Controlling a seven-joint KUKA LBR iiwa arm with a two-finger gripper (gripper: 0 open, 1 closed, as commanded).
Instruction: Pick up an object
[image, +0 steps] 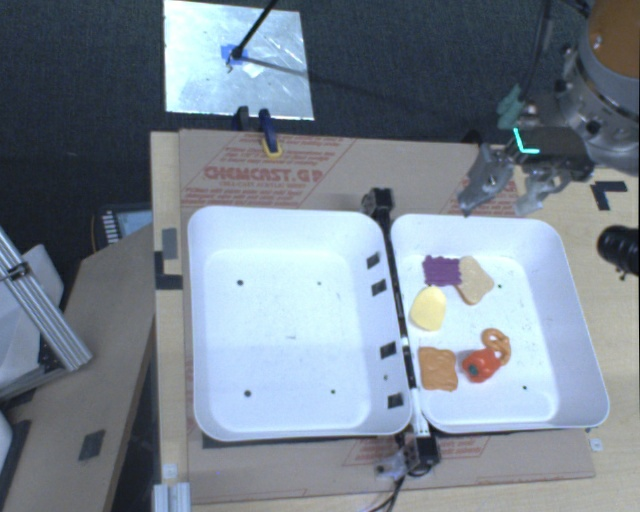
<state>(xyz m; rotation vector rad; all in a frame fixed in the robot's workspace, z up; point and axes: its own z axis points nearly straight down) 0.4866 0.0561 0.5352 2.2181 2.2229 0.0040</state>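
The pincer (505, 194) hangs above the far rim of the right bin (572, 300), near its back edge, at the end of the grey arm (600, 90) that comes in from the upper right. Its two fingers (484, 187) point down and stand apart with a clear gap between them, and nothing sits in that gap. A small teal light glows on the wrist housing just above them.

Below and nearer the camera, the right bin holds a loose cluster of small things, all well apart from the pincer. A purple piece (440, 269) lies toward the back, touching or nearly touching a tan bread-like piece (474, 279) at its right. Just in front of the purple one lies a pale yellow lump (429, 308). Nearer still lies an orange-brown square piece (437, 368), and beside it to the right a red item (478, 365) rests against a pretzel-shaped piece (495, 343).

The left bin (205, 300) adjoins the right one, joined along a dark central strip with clips (385, 300). Both bins rest on a cardboard sheet (265, 165) with red printing, which lies on the desk (120, 300). Beyond the cardboard, a shiny silver sheet (235, 60) lies on the dark floor, and a blue-and-yellow clamp (268, 135) sits at the cardboard's far edge.
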